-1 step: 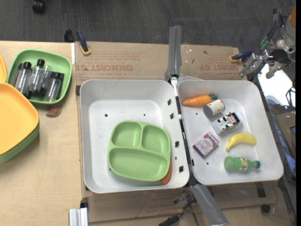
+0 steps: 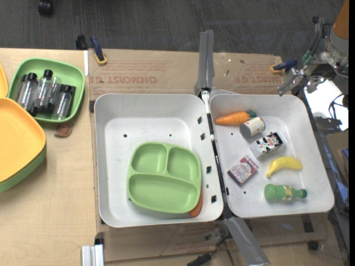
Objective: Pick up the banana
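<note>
Filling most of the left bin (image 2: 111,121), a green divided plate (image 2: 165,177) lies toward its front edge. Across the right bin (image 2: 316,198) are a carrot (image 2: 232,118) at the back edge, a green bottle (image 2: 284,193) near the front, the banana (image 2: 284,165) just behind that bottle toward the right edge, and a small can (image 2: 252,127). The gripper (image 2: 302,77) hangs beyond the bin's back right corner; whether it is released or clenched, I cannot tell.

Carrot (image 2: 232,118), green bottle (image 2: 284,193), divided plate (image 2: 165,178)
</note>
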### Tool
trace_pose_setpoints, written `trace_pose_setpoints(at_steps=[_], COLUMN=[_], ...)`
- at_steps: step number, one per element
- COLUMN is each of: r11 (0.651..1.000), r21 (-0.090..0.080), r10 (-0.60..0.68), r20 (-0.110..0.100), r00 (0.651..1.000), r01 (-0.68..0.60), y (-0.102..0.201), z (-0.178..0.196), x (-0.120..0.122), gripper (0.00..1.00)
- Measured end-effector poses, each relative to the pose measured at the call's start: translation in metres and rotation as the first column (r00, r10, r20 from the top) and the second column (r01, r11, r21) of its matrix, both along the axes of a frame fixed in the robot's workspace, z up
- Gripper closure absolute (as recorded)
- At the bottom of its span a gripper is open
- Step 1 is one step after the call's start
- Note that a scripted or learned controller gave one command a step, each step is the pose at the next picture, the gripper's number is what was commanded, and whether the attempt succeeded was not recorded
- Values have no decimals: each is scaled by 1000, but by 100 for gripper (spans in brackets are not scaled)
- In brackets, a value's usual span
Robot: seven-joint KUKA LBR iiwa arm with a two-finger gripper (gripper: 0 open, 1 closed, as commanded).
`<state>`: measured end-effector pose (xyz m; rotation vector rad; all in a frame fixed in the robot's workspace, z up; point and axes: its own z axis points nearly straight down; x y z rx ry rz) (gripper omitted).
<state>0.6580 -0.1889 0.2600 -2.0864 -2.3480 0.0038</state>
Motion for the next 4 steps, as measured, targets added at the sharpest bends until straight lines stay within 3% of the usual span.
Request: trace_pose_setpoints(at_steps=[1, 2, 3, 4], r11=[922, 831, 833, 933], r21=[-1, -1, -4, 0], r10=[-386, -556, -553, -360], r20=[0, -1, -3, -1], r00=[922, 831, 833, 933], r01=[386, 556, 553, 360], y=[5, 14, 14, -20], z=[-13, -59, -51, -129], x=[1, -15, -15, -32], gripper=[0, 0, 100, 100])
